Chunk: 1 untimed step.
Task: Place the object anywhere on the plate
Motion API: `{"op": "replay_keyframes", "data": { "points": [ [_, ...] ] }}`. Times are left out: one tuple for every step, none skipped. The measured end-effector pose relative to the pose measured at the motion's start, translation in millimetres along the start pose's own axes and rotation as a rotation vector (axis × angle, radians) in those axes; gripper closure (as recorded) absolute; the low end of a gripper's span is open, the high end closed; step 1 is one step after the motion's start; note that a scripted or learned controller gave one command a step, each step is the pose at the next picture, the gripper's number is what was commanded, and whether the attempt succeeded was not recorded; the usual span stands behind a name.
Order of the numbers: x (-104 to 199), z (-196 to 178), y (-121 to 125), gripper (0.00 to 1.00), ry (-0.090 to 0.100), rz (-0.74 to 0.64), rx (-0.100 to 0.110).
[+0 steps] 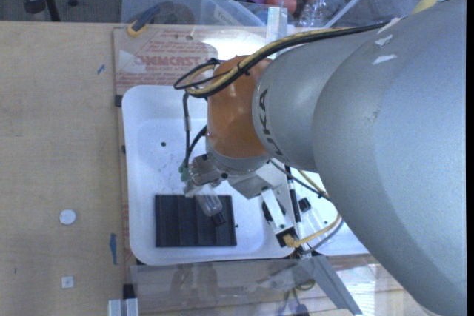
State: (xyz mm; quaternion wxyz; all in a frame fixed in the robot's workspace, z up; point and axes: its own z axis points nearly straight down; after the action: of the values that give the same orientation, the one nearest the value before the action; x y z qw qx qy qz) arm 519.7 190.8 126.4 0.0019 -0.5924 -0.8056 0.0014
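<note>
- Camera view: gripper hangs over the black plate at the near-left bin.
- Whether it is open or closed, I cannot tell.

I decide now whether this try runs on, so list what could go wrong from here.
1. The gripper hangs over the flat black ribbed plate in the shallow white bin, but the view shows no object between its fingers, so the placement may come to nothing.
2. The bulky grey arm hides much of the bin, so an object beneath it would go unseen.
</note>
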Motion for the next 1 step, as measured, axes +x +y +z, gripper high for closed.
{"op": "replay_keyframes", "data": {
  "points": [
    [24.9,-35.1,-35.2,1.0,0.0,-0.163,0.0]
  ]
}}
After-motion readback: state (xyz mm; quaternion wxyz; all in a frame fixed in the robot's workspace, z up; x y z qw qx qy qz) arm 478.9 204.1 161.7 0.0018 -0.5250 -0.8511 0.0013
